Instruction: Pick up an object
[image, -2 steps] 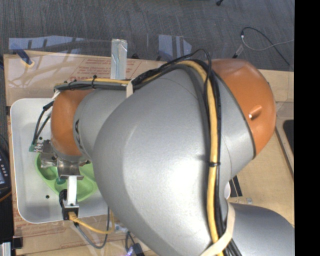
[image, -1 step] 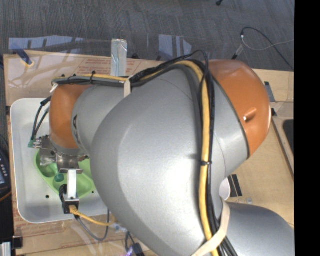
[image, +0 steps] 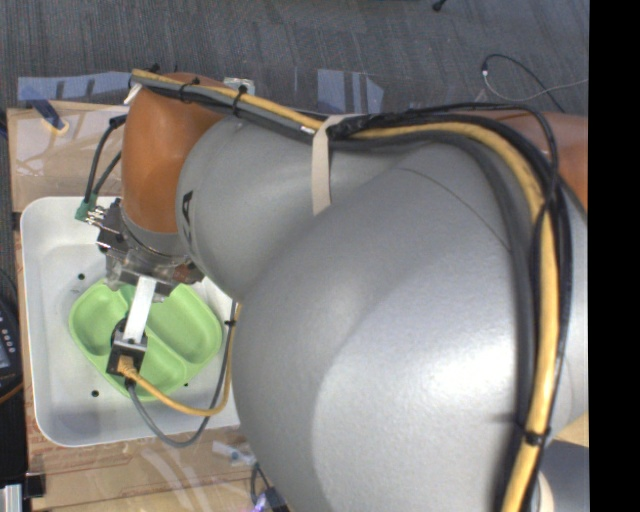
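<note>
A light green, shallow dish with divided sections (image: 190, 338) lies in the left white bin (image: 45, 290), near its middle. My gripper (image: 148, 268) hangs directly over the dish's upper part, below the orange band of the wrist. The wrist hardware hides where the gripper meets the dish, so contact between them cannot be judged. Part of the dish is covered by the arm.
My grey arm (image: 400, 300) covers most of the view, including the whole right side of the bench. Brown bench surface with a strip of blue tape (image: 45, 112) shows behind the left bin. A dark device (image: 8, 345) sits at the left edge.
</note>
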